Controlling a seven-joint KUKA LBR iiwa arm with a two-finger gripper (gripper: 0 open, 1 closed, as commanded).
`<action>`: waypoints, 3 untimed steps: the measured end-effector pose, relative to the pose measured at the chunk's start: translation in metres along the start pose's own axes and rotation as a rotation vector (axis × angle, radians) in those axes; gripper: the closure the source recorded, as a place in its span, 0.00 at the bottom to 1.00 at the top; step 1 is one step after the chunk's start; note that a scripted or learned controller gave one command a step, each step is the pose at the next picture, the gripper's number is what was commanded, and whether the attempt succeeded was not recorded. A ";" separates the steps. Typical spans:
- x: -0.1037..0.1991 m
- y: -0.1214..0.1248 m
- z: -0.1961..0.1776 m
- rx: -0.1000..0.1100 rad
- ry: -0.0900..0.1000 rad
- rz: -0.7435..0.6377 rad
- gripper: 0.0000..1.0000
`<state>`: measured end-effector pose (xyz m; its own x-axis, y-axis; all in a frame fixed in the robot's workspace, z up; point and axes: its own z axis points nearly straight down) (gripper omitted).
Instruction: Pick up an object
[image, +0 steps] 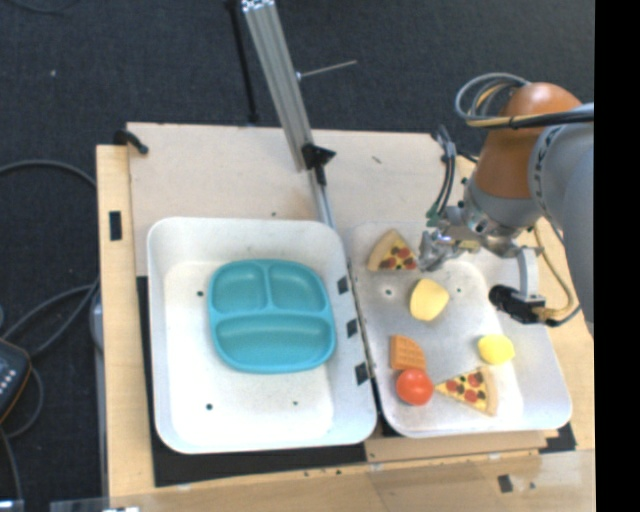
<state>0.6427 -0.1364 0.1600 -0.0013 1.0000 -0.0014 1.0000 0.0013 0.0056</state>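
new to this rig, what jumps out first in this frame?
Probably the blue divided tray, alone in the middle of the left bin. Next, the bright toy food scattered in the right bin: two pizza slices, a yellow piece, a lemon, a tomato and a waffle-like piece. The grey-and-orange arm reaches in from the right, its gripper beside the upper pizza slice.

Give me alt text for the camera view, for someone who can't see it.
The gripper sits low in the right bin beside a pizza slice, near a pale yellow piece, cracker, tomato, lemon and second slice. The left bin holds a teal divided plate.
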 end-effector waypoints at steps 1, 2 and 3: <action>0.000 -0.008 -0.050 0.000 0.000 0.001 1.00; -0.002 -0.006 -0.100 -0.001 -0.001 -0.001 1.00; 0.048 -0.016 -0.088 0.006 0.002 -0.004 1.00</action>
<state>0.6261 -0.0883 0.2473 -0.0055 1.0000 0.0004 1.0000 0.0055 -0.0007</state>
